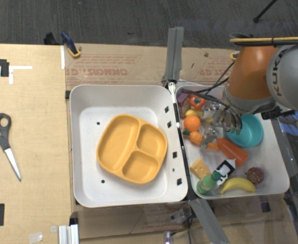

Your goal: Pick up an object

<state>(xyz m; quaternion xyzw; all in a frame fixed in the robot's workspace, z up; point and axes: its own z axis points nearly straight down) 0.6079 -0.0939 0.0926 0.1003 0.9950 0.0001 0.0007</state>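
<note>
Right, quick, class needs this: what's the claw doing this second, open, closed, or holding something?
Claw: low in the right bin, among the toys; whether it is open, closed or holding anything cannot be told.

The divided plate point(132, 148) is yellow-orange, in a white bin point(83, 151); the bowl point(248, 131) is teal; the banana point(237, 185) is yellow; an orange ball point(191, 122) sits near a red-orange block point(232, 151); the scissors point(4, 141) have grey handles.
</note>
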